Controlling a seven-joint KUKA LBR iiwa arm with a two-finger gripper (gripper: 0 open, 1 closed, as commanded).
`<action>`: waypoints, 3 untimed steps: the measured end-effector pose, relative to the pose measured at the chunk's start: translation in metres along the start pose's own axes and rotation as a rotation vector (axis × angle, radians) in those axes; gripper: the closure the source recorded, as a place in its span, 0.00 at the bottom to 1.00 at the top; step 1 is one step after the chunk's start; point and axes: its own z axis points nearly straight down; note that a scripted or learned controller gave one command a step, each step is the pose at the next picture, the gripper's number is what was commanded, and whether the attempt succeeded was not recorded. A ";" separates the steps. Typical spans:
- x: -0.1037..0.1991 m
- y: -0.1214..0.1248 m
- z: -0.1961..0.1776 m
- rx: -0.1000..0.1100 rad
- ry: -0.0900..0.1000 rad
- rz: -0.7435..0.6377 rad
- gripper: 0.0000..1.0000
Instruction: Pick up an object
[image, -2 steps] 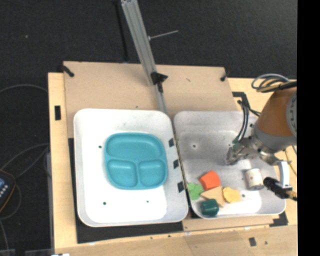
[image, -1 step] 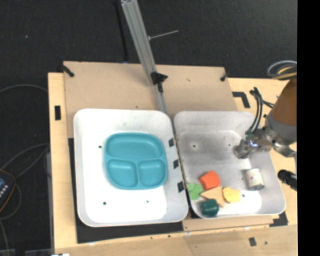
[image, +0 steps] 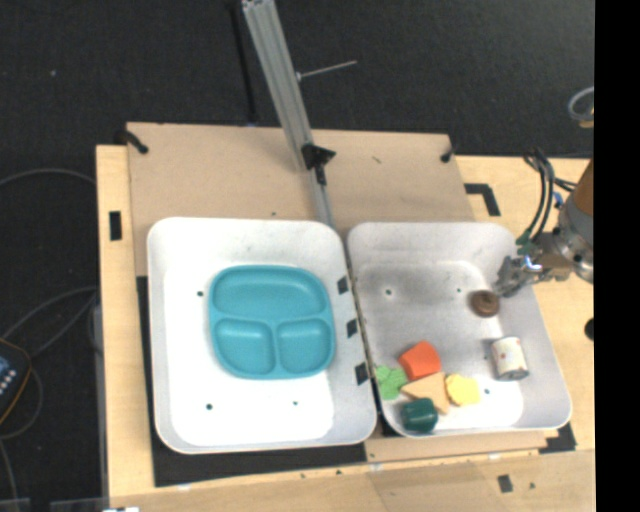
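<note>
My gripper (image: 517, 270) reaches in from the right, over the right bin's (image: 420, 255) right rim. Just below and to its left a small brown round piece (image: 484, 303) lies on the bin floor, close to the gripper tip. Further toward the front rests a white cylinder (image: 508, 357). At the bin's front sits a cluster: an orange block (image: 421, 358), a light green piece (image: 389, 380), a tan piece (image: 425, 389), a yellow piece (image: 461, 390) and a dark green block (image: 419, 415).
The left bin (image: 175, 300) holds a teal divided plate (image: 270, 320). A metal strut (image: 290, 110) slants down from the top to the gap between the bins. Cables (image: 545, 200) hang near the arm at the right.
</note>
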 end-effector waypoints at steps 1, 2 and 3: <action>-0.001 0.001 -0.024 0.005 0.002 0.000 1.00; 0.051 0.024 -0.031 0.007 0.005 -0.005 1.00; 0.109 0.039 -0.035 0.007 0.005 -0.005 1.00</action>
